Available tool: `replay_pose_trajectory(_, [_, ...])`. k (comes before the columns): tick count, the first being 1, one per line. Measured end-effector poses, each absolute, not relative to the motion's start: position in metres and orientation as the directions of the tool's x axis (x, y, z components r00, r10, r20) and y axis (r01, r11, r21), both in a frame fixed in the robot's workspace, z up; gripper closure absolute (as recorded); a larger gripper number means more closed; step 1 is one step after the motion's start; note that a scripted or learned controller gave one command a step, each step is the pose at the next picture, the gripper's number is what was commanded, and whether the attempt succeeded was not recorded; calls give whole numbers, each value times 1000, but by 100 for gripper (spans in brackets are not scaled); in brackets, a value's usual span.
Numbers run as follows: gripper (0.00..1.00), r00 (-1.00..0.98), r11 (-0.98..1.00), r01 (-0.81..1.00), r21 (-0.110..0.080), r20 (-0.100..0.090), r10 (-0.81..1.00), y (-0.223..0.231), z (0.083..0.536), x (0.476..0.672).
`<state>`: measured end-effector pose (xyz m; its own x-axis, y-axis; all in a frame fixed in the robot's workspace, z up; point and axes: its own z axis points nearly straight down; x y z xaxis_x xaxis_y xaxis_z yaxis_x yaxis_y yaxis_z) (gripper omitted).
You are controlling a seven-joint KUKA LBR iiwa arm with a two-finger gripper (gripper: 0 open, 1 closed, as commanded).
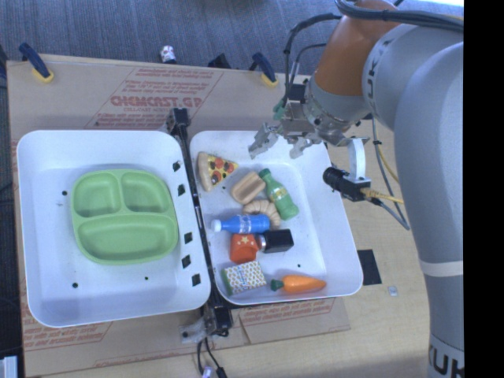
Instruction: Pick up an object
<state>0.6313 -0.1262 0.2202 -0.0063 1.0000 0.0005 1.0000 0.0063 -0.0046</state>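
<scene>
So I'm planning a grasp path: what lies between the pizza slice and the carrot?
In the camera view: between pizza slice and carrot lie the blue bottle and red block.

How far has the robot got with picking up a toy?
Nothing looks picked up yet. The tool hangs open over the far end of the right bin, with nothing between its fingers. The pizza slice, green bottle, blue bottle and carrot all lie in that bin. The green tray sits in the left bin. Choosing a toy, gripping and lifting are all left.
</scene>
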Motion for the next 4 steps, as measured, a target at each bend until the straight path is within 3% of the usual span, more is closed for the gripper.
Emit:
replay_pose_trajectory(1, [0, -6, 6, 1000, -6, -1, 1000, -172, 142, 622])
replay_pose_trajectory(2, [0, -5, 5, 1000, 3, -1, 1000, -178, 95, 611])
replay_pose_trajectory(3, [100, -8, 8, 1000, 3, -1, 1000, -178, 106, 612])
replay_pose_trajectory(4, [100, -7, 7, 1000, -2, 1, 1000, -118, 206, 571])
